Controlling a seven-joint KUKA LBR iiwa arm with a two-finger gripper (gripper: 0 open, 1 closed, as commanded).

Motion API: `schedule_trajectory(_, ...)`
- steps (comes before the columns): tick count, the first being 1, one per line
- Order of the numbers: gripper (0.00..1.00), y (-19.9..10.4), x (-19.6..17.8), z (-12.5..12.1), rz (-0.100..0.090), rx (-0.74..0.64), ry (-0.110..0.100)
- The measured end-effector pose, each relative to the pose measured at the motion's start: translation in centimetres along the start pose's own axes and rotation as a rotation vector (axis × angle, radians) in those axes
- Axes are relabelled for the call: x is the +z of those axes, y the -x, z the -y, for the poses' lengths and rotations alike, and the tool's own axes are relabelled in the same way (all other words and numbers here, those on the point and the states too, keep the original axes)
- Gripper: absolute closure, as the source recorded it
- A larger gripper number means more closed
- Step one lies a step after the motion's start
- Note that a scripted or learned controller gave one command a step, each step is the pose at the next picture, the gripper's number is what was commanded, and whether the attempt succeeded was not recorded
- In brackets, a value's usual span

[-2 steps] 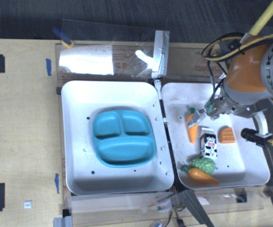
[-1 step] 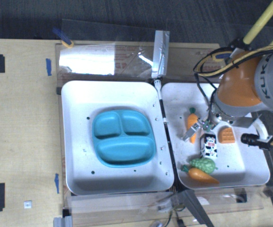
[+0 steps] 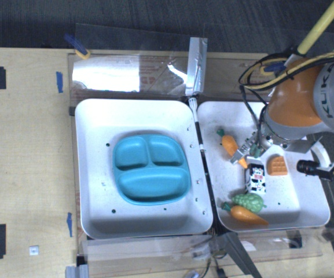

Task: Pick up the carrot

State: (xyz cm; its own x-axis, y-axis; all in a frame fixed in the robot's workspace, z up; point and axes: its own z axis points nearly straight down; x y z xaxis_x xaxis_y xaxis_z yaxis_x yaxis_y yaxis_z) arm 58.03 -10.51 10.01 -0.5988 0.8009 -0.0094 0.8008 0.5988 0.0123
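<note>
On the light wooden tabletop sit two white bins side by side. The left bin holds one blue divided plate with three compartments. The right bin holds the toys.

Two carrots show there. The upper carrot is short and orange with a green top; its long axis runs on a slant, green end toward the upper left, tip toward the lower right, where it meets the hand. The second carrot lies near the front wall, orange, its long axis nearly level, tip pointing right, partly under one green leafy vegetable. One small black-and-white object lies between them, and one orange waffle-like piece sits to its right.

The hand hangs just beside the upper carrot's lower end; whether it is open or closed cannot be told.
</note>
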Motion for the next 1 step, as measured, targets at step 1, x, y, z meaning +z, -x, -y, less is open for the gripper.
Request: schedule_trajectory(1, 1.0, -4.68, -8.58, -5.53, -0.005, 0.235, -0.008)
